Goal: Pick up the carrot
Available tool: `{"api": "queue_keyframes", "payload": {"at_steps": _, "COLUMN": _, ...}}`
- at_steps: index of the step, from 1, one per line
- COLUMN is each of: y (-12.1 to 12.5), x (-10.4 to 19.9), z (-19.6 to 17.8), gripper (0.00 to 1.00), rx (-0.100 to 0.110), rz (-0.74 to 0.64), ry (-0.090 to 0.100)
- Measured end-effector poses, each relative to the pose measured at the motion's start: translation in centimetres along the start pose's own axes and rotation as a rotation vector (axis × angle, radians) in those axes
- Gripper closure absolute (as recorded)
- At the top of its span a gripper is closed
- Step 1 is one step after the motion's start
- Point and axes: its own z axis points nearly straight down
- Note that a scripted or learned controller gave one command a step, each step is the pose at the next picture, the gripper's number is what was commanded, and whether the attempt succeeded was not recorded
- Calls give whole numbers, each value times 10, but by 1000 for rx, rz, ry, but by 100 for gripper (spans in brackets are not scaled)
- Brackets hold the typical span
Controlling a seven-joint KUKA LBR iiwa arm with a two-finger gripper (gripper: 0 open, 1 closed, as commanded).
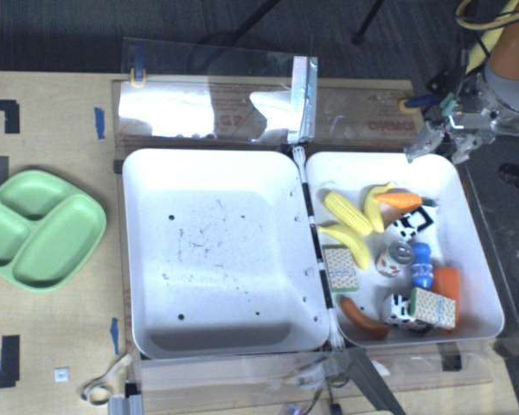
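The carrot (399,201) is a short orange taper lying in the right bin (472,232), near its back, just right of a banana (374,204). My gripper (437,150) hangs over the bin's back right corner, up and to the right of the carrot and apart from it. It is open and holds nothing.
The right bin also holds a corn cob (348,213), a second banana (349,241), a blue bottle (421,265), a sausage (363,316), an orange piece (448,282) and small boxes. The left bin (216,249) adjoins it. A green divided plate (39,228) lies far left.
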Motion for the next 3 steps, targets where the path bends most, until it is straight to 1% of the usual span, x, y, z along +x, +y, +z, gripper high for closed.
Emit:
{"api": "queue_keyframes", "payload": {"at_steps": 1, "y": 11, "x": -3, "z": 119, "gripper": 0, "rx": -9, "rz": -146, "ry": -4}}
{"api": "queue_keyframes", "payload": {"at_steps": 2, "y": -1, "x": 14, "z": 129, "gripper": 0, "rx": -29, "rz": -350, "ry": -12}}
{"api": "queue_keyframes", "payload": {"at_steps": 3, "y": -16, "x": 5, "z": 129, "gripper": 0, "rx": -28, "rz": -520, "ry": -13}}
